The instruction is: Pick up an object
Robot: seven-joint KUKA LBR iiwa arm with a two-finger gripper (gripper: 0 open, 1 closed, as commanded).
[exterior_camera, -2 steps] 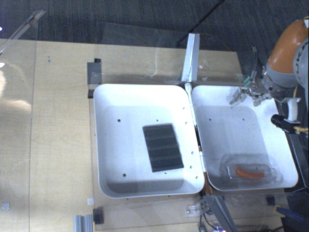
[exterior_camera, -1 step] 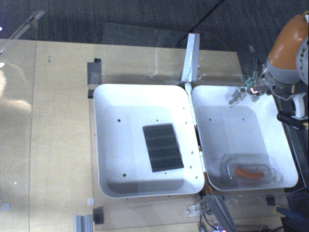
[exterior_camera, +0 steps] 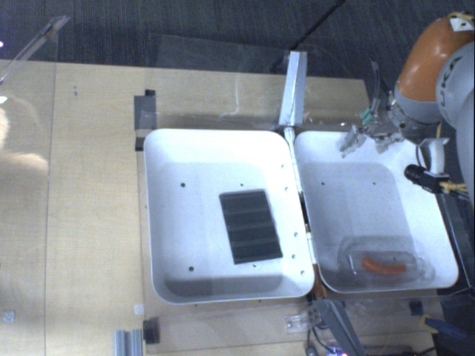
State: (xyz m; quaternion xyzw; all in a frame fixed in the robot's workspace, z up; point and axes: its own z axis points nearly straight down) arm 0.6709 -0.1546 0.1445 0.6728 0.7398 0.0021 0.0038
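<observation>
Hovering over the far rim of the right bin [exterior_camera: 445, 221], your gripper [exterior_camera: 369, 133] carries nothing that I can see, while the clear container with an orange item [exterior_camera: 384, 262] lies well apart in that bin's near corner, so expect a reach toward it.

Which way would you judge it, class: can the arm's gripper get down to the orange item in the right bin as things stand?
Probably yes. The gripper hangs over the far edge of the right bin, and the orange item lies near its front wall with nothing between them. It seems to sit inside a clear wrapper, which could hamper the grasp.
</observation>
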